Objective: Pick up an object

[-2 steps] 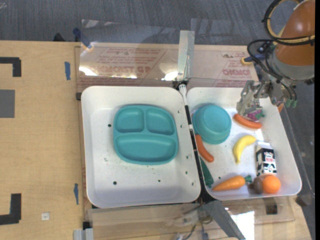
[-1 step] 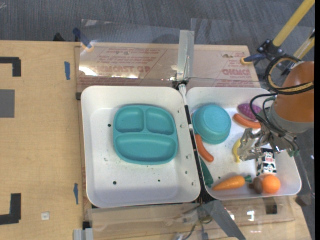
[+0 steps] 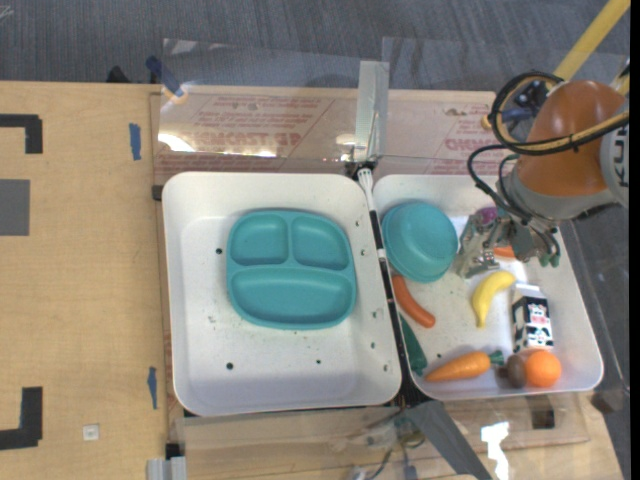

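Observation:
My gripper (image 3: 482,251) hangs low over the right bin (image 3: 580,308), just right of a teal bowl (image 3: 418,238) and just above a yellow banana (image 3: 491,294). A small purple item (image 3: 487,214) peeks out behind the gripper and a bit of orange-red (image 3: 505,253) shows beside it. Lower in the bin lie a red-orange chili-like piece (image 3: 412,302), an orange carrot (image 3: 460,366), a brown round item (image 3: 514,370), an orange fruit (image 3: 543,368) and a black-and-white carton (image 3: 533,318). Nothing is visibly held.
The left bin (image 3: 190,298) holds a teal divided plate (image 3: 292,268). A dark green item (image 3: 411,346) lies along the right bin's left wall. The arm's orange band (image 3: 570,138) and cables (image 3: 515,98) overhang the bin's far right corner.

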{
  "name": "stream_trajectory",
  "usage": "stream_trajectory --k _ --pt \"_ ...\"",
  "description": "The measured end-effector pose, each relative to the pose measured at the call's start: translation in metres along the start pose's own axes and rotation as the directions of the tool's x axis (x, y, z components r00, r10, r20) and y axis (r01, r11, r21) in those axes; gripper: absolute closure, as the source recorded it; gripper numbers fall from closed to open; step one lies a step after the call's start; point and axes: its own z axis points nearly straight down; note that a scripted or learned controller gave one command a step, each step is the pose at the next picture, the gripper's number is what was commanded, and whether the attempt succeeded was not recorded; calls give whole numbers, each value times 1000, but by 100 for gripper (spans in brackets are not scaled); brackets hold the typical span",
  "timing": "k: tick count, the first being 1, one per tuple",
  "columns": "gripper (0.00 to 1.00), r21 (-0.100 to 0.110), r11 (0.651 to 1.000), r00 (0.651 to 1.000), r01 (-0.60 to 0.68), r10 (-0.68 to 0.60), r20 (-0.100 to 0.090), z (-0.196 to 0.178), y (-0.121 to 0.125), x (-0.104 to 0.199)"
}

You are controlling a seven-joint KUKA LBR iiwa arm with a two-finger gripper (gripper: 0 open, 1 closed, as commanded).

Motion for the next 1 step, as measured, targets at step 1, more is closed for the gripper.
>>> stream_trajectory --k 1 --pt "0 3 1000 1000 -3 3 6 -3 -2 -1"
